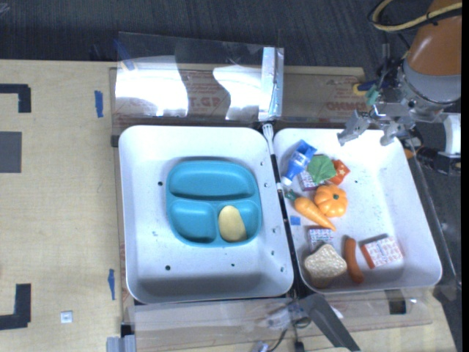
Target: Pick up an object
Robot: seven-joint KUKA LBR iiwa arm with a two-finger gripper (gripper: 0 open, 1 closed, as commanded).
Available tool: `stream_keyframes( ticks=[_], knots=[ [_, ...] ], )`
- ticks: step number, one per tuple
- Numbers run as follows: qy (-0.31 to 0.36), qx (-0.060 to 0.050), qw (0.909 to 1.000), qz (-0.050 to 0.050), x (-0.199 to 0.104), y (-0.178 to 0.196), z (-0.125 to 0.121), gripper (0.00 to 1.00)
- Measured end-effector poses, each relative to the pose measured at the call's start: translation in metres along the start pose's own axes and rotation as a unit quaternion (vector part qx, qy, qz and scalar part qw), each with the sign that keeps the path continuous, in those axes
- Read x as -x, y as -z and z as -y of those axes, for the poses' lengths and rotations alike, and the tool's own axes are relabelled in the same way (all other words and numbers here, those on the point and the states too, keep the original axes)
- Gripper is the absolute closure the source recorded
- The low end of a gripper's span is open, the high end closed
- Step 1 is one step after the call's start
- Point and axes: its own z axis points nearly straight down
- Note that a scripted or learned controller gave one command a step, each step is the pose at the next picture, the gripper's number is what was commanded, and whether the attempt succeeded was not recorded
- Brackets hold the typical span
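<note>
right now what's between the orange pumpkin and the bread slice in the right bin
In the camera view, an orange carrot and a small printed box lie between the pumpkin and the bread slice.

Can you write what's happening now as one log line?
claw: open, over right bin's far edge | holding: nothing | toys: in right bin | lemon: on blue tray

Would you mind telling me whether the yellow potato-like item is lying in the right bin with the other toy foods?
No, the yellow item lies in a compartment of the blue tray in the left bin.
</note>
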Motion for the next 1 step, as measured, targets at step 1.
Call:
stream_keyframes(
  ticks=[1],
  knots=[
    [0.005, 0.006, 1.0000, 0.002, -0.0190, -0.1378, -0.0016, 0.00]
  ],
)
